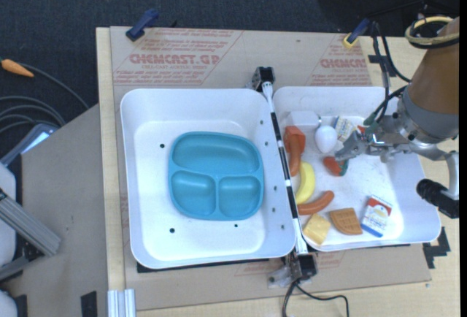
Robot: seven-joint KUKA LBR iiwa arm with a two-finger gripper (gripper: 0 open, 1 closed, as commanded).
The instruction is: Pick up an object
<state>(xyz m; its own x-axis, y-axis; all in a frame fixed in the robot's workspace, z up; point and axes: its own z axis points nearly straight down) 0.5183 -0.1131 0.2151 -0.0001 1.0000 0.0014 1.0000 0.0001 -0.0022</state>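
From my remote seat, the two-finger gripper [349, 150] sits low in the right white bin [408, 231], fingers narrowly parted, tips just above a small red toy [335, 166]; nothing is between them. I judge that toy the target. At its nine o'clock lies a white egg-shaped piece [325, 138]. The blue divided plastic plate [216, 175] fills the left bin. The cardboard underlay [175, 58] reads "CHEMCAST GP".

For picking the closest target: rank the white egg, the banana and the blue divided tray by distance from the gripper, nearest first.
Measured from the gripper in the camera view:
1. White egg, just to its left in the right bin.
2. Banana, lower left, near the divider between the bins.
3. Blue divided tray, far left, in the left bin.
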